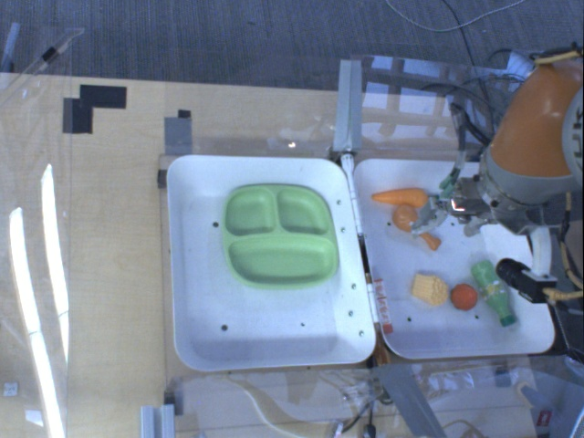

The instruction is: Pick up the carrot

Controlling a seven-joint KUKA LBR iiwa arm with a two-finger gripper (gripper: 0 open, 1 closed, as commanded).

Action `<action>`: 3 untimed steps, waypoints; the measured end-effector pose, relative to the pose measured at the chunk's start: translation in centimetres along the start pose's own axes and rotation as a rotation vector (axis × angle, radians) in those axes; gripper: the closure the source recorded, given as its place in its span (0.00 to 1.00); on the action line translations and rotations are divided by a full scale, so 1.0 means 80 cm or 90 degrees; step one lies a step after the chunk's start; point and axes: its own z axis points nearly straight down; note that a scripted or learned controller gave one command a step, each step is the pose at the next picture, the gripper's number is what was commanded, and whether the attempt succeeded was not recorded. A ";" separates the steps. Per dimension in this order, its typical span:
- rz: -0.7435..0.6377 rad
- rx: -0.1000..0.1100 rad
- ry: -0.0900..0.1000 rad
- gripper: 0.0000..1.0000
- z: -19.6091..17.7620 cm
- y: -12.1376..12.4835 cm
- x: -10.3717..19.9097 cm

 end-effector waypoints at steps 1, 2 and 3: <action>0.033 0.001 0.000 0.00 0.090 0.053 -0.029; -0.218 0.002 -0.001 0.00 0.146 0.144 -0.037; -0.220 -0.003 -0.003 1.00 0.133 0.145 -0.036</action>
